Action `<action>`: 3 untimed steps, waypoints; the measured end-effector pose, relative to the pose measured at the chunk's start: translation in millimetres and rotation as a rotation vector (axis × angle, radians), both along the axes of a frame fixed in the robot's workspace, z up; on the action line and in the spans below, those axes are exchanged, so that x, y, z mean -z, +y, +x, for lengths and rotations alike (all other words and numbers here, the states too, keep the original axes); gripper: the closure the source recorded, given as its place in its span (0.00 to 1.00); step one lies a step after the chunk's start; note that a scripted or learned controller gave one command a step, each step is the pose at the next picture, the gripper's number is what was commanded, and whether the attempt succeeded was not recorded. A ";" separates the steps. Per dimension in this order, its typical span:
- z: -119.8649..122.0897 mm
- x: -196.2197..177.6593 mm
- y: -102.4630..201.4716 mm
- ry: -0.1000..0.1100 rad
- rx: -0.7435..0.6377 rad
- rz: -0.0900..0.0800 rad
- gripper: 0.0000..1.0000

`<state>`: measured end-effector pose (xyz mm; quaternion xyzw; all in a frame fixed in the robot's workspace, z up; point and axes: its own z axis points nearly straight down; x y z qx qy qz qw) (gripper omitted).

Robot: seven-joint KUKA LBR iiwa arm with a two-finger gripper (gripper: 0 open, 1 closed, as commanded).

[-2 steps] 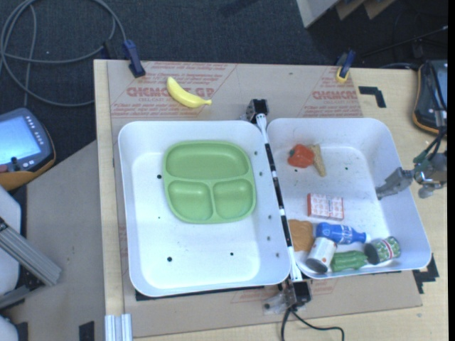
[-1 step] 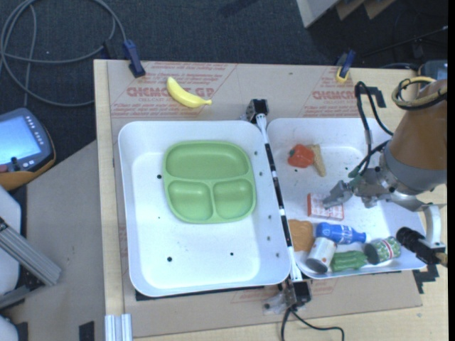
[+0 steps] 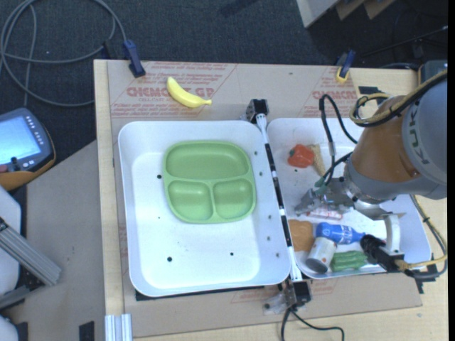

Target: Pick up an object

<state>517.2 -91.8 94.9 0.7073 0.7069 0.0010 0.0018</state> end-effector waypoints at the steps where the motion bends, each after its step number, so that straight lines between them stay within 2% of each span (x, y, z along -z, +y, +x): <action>1: 14.0 6.9 -7.0 -0.003 0.000 -0.001 0.00; 2: 16.1 -4.5 -5.0 -0.009 -0.001 0.001 1.00; 3: 15.5 -3.8 -4.8 -0.007 -0.001 0.001 0.00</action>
